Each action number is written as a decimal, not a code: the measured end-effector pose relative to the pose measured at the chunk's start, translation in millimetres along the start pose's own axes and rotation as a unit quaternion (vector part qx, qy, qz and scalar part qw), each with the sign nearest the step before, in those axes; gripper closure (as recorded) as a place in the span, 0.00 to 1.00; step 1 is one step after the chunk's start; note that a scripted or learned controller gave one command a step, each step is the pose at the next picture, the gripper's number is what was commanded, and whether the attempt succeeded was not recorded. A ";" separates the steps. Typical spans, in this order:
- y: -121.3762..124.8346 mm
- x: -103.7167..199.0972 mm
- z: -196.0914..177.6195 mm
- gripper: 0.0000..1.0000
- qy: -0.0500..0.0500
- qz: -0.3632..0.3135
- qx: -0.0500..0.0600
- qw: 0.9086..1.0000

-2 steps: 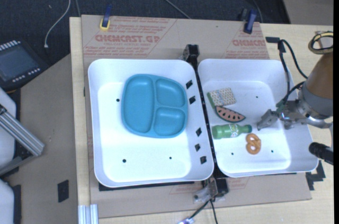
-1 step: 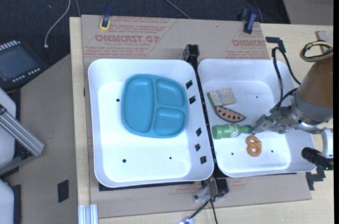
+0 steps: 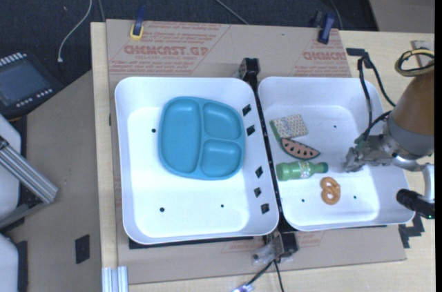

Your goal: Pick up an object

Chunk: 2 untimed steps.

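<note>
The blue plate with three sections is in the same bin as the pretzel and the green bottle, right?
Not quite. The camera view shows the blue plate alone in the left bin. The pretzel and the green bottle lie in the right bin, where the claw is.

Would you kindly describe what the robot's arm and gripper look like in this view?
The arm is a rounded grey body with an orange band above the wrist. Dark cables run along it toward the small grey metal gripper. A black fitting sits below it.
</note>
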<state>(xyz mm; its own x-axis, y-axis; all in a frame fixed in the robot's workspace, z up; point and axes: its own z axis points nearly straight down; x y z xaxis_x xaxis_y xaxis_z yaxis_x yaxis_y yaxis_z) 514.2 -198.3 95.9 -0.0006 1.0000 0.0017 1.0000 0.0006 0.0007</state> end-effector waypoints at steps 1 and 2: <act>-5.9 -5.5 -47.8 1.00 -0.002 0.001 -0.002 1.000; -4.1 -5.9 -102.0 1.00 -0.002 0.000 -0.003 1.000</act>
<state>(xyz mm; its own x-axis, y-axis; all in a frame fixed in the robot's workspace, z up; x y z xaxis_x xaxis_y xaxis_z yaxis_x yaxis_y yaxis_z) 510.0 -204.4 197.9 -0.0011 1.0000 -0.0026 1.0000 0.0011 0.0072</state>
